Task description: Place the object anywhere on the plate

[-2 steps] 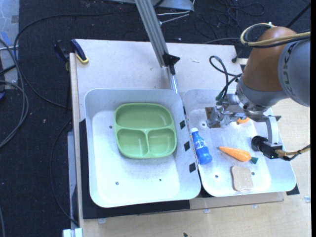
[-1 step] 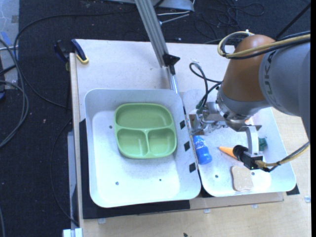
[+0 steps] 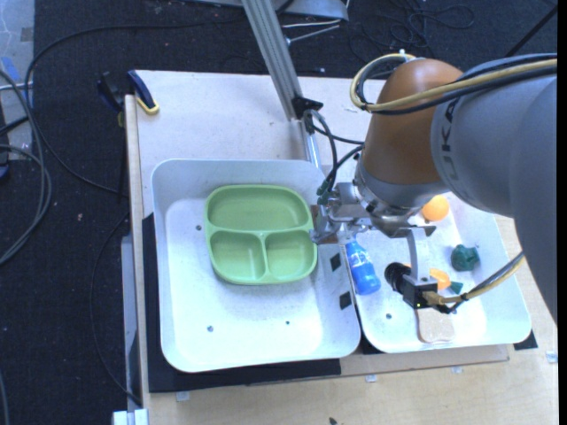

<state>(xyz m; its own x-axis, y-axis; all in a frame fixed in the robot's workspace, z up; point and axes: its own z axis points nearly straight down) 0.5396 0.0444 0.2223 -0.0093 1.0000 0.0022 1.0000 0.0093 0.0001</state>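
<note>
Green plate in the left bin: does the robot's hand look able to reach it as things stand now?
Probably yes. The hand is right beside the right rim of the green plate, and nothing I can see stands between them.

a pale bench [image 3: 221,118] carries two shallow white bins side by side, their inner rims touching: the left bin [image 3: 168,273] sits on a dark sheet [image 3: 152,374] that shows past its near-left edges, the right bin [image 3: 496,330] just beside it. a blue and yellow clamp [image 3: 142,92] grips the bench's far left corner.
</note>
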